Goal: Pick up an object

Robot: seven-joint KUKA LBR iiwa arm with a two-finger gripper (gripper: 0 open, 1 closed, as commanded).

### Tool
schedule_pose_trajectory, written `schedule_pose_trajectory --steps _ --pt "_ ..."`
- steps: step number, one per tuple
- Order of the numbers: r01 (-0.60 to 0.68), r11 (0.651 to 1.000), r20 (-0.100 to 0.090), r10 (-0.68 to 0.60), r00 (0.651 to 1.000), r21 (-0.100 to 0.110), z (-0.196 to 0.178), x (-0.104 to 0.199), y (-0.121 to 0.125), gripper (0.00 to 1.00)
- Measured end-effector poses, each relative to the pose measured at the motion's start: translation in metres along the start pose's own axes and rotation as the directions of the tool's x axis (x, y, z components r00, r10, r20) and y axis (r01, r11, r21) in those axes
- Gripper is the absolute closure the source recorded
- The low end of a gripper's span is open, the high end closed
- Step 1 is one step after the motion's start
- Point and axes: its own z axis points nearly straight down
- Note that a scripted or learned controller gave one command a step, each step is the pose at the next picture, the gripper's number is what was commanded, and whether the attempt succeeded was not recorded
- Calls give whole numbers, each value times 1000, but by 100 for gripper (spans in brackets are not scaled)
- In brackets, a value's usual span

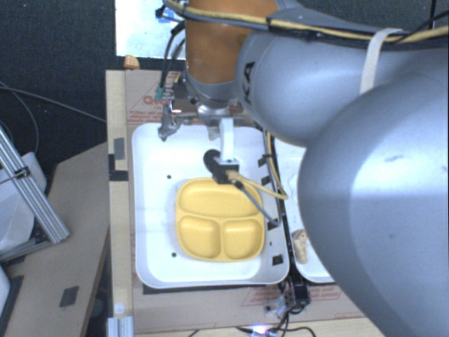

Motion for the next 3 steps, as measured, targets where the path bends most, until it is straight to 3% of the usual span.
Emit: schedule_pose_trajectory --steps 1,2,3 --pt "2 1000 -3 -2 1000 -4 -192 1 -19 0" --pt "2 1000 6 -3 1000 23 -78 0 -97 0" --pt "8 1000 2 -8 1000 8 -95 1 -92 100"
